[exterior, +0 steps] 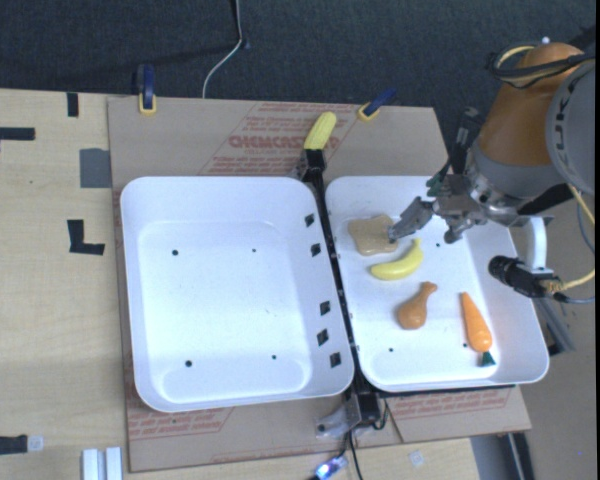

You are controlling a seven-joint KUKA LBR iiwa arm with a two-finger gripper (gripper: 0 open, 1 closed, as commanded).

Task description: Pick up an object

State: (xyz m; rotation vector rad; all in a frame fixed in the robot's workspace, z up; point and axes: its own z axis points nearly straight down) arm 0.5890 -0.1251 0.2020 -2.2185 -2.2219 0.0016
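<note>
Camera view: gripper (pixel 420 224) hangs with fingers spread, holding nothing. Just beside its left fingertip lies a tan bread slice (pixel 370 234); the banana (pixel 398 262) is slightly nearer the camera. Banana looks light, stiff, smooth; grasp across its middle.

Two white bins: the left bin (pixel 220 288) is plain white with a few small black dots, the right bin (pixel 510 358) the same white. In the right one, a yellow banana (pixel 398 263), a tan bread slice (pixel 370 234), a brown-orange drumstick (pixel 415 308), and an orange carrot (pixel 476 323) with a dark green tip. Brown cardboard sheet (pixel 270 143) beneath carries red lettering. A yellow-handled clamp (pixel 319 133) sits on the divide. The bench (pixel 40 298) is pale wood with black marks. The arm (pixel 530 118) is grey and orange.
</note>
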